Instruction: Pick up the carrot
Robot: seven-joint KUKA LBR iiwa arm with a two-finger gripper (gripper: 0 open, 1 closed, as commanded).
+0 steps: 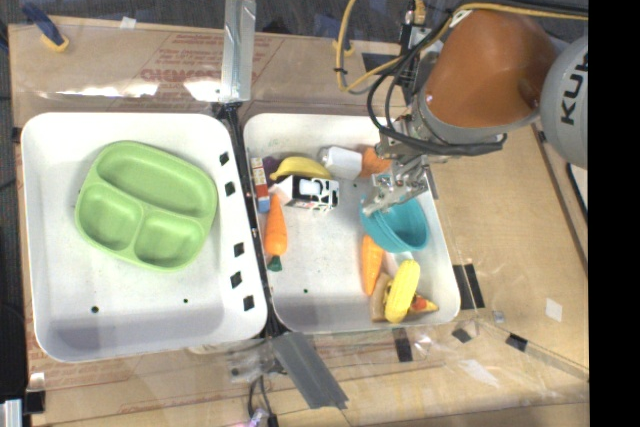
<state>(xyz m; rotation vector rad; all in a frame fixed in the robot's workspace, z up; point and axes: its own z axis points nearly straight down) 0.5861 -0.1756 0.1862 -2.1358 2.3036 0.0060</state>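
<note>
Well to my pincer's left, the left bin [40,245] held a green tray [147,205]. In the right bin [330,310], the carrot [275,230] lay along the left wall, stem end toward the front, some way left of my pincer [392,190] and a little nearer the front. Between them sat a banana [300,166] and a small box [312,192]. My pincer hung low at the rim of a teal cup [400,230]; whether it was spread or pressed together I could not tell, and nothing showed pinched in it. Assessment: approach step, carrot not yet reached. Next move called for travel left past the box, then descent over the carrot's middle, clear of the wall.
</note>
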